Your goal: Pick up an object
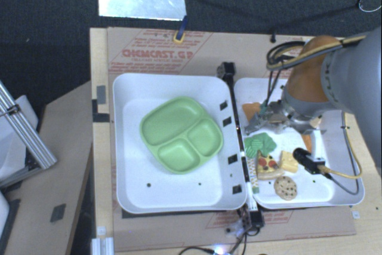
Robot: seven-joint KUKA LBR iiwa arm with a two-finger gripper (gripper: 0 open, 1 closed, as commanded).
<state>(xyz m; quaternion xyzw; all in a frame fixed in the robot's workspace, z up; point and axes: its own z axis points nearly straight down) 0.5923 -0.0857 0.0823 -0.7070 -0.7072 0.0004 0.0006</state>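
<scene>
My arm bends down from the right over the right bin [334, 191], gripper [258, 122] state indiscernible, above green toy [260, 144].

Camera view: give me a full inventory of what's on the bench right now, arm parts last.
White bins: two, side by side on the bench.
Divided plate: one, light green, in the left bin.
Toy leafy green: one, green, right bin near the divider.
Toy pizza slice: one, yellow with red dots, right bin.
Toy cheese piece: one, pale yellow, right bin.
Toy cookie: one, tan with dark chips, right bin front.
Orange toy piece: one, right bin back.
Gripper: one, grey, above the leafy green.
</scene>
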